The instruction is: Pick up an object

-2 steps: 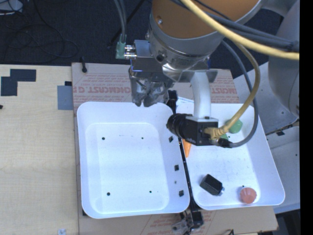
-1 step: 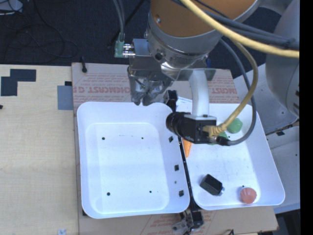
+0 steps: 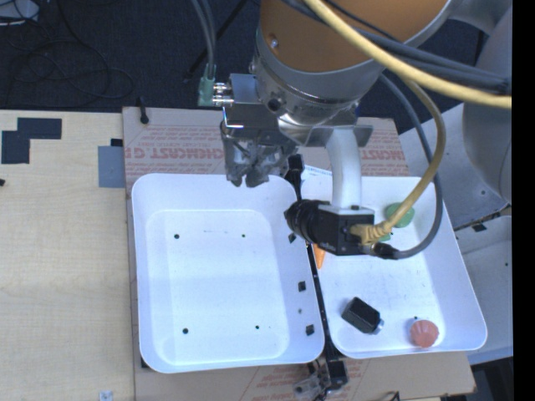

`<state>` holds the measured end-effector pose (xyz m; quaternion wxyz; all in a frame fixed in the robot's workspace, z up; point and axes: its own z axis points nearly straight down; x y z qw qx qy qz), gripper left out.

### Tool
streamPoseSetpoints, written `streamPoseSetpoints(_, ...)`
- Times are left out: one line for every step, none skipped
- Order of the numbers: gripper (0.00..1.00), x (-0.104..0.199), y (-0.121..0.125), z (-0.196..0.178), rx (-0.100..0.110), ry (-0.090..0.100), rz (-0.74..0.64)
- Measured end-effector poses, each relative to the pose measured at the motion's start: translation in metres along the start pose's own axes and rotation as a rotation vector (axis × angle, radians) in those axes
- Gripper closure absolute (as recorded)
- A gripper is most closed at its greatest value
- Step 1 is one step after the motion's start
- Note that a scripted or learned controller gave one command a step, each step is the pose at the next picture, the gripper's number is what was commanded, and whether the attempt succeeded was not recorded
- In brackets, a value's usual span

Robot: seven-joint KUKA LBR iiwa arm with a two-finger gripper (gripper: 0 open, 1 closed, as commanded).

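Along the top of the frame lies dark blue-black carpet [image 3: 100, 48], with loose black cables [image 3: 58, 23] trailing across its upper left. Down the left side runs a pale wooden benchtop [image 3: 58, 266] bearing dark rectangular patches [image 3: 33, 136]. Light falls evenly, with soft shadows.

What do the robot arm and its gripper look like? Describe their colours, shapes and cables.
The arm is a thick rounded cylinder with a broad orange band above a grey metal wrist. A yellow cable and dark grey hoses loop around it. The gripper is a boxy grey metal assembly with a small green connector beside it.
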<state>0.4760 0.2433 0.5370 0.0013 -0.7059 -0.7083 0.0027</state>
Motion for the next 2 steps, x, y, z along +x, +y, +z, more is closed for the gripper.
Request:
streamPoseSetpoints(1.00, 0.000, 0.059, 0.000, -0.004, 0.000, 0.004)
streamPoseSetpoints(1.00, 0.001, 0.069, 0.000, -0.003, 0.000, 0.004)
